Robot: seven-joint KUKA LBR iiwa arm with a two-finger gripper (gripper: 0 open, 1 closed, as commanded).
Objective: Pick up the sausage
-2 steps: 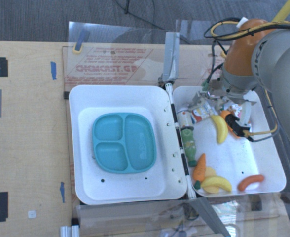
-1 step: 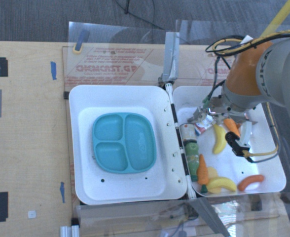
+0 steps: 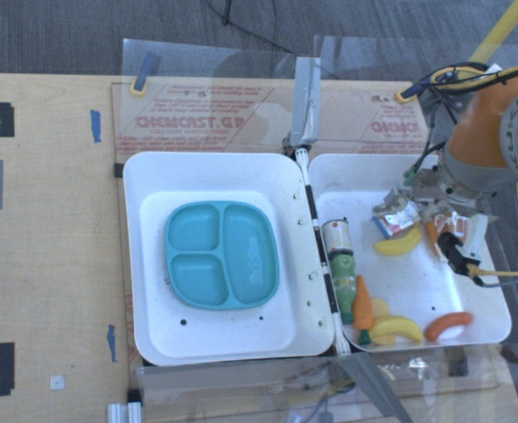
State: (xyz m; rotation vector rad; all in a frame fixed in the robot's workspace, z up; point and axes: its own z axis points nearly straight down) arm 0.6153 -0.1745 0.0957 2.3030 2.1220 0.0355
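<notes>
The sausage (image 3: 448, 324), a short reddish-orange link, lies in the near right corner of the right bin (image 3: 365, 179). My gripper (image 3: 398, 208) hangs low over the middle of that bin, well behind the sausage and apart from it. Right under it are a small blue, white and red packet (image 3: 395, 226) and a yellow banana (image 3: 398, 243). The grey arm with its orange band (image 3: 481, 135) comes in from the right.
Along the right bin's left wall lie a green bottle (image 3: 339, 263) and a carrot (image 3: 362, 300). A second banana (image 3: 396, 329) sits just left of the sausage. The left bin (image 3: 144, 263) holds a teal divided plate (image 3: 222, 255).
</notes>
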